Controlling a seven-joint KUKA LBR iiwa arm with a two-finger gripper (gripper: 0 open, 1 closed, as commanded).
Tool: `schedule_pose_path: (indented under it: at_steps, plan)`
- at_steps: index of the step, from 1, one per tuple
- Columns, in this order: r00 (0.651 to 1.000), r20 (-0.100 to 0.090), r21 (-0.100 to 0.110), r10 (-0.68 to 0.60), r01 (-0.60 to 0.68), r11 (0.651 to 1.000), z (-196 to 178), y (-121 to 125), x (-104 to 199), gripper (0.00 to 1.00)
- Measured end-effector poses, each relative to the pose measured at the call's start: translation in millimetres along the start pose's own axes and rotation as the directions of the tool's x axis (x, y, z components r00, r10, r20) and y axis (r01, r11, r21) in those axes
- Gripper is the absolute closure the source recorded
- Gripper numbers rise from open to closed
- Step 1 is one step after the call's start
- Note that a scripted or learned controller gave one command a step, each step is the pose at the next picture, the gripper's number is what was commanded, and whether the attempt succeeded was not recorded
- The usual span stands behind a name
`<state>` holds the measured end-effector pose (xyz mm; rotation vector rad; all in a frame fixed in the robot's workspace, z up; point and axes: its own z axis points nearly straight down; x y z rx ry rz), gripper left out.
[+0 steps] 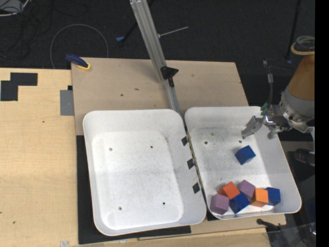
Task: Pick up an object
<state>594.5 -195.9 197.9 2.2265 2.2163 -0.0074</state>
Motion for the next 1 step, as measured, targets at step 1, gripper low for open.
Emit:
schedule_pose_path:
  at_steps: [1]
  plan:
    - [1.0, -0.005, -0.003, -0.003, 0.003, 1.0, 107.9, 2.3, -12.8, 0.0]
